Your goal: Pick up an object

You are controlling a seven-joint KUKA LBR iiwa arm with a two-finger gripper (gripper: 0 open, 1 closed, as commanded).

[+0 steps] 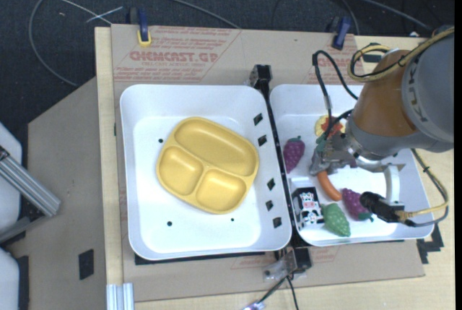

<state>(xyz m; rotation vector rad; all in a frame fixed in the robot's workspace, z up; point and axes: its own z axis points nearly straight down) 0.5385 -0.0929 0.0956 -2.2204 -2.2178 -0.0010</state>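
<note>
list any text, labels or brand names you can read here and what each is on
"CHEMCAST GP", in red, on the brown paper sheet under the bins; the smaller red lines around it are too blurred to read.
Red print on the same sheet's right side: too blurred.
Small black and white card in the right bin: markings too small to read.

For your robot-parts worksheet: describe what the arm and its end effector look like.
The arm is a thick, rounded grey body with a broad orange band. Below it sits a grey metal end effector. Black cables loop beside the arm.
</note>
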